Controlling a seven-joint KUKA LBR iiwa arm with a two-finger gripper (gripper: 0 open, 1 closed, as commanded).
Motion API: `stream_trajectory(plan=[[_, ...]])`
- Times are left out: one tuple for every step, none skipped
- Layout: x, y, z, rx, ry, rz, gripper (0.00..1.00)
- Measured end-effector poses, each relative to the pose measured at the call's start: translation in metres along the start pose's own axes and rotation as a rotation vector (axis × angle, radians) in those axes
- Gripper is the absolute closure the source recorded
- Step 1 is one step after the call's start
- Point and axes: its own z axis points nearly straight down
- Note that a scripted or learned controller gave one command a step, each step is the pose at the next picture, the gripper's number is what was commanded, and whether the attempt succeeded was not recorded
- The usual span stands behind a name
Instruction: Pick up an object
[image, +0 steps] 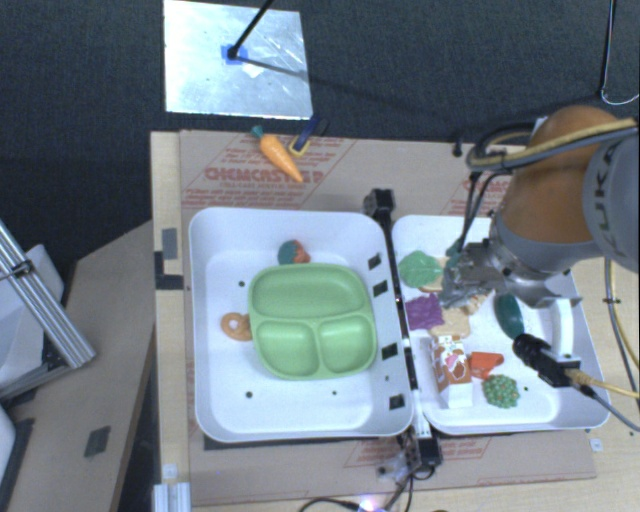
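On the bench, two shallow white bins side by side. Left bin (215, 300): one green divided tray (308, 320) with three compartments, lying near the middle; one small orange ring (237, 326) just beside the tray's left edge; one small round teal-and-orange item (292, 252) at the tray's far edge. Right bin (575, 405): one light green leafy piece (420, 267) at the far left; one purple piece (423, 311) nearer, beside the divider; one small white box with red print (450, 362); one orange-red piece (486, 362) to its right; one green bumpy broccoli-like piece (501, 391) at the near side; one dark teal oval piece (509, 315) on the right. Gripper (462, 285): low over the right bin, between the leafy piece and the teal oval, just above the purple piece; finger state cannot be told. Beyond the bins, on the cardboard: one toy carrot (279, 157).
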Motion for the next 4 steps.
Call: stream_trajectory(plan=[[0.039, -0.018, 0.008, 0.001, -0.001, 0.002, 1.00], [0.089, -0.030, -0.001, -0.001, 0.000, 0.000, 1.00], [0.086, -0.041, 0.006, 0.000, -0.002, 0.009, 1.00], [0.083, -0.038, 0.016, 0.001, -0.002, 0.010, 1.00]])
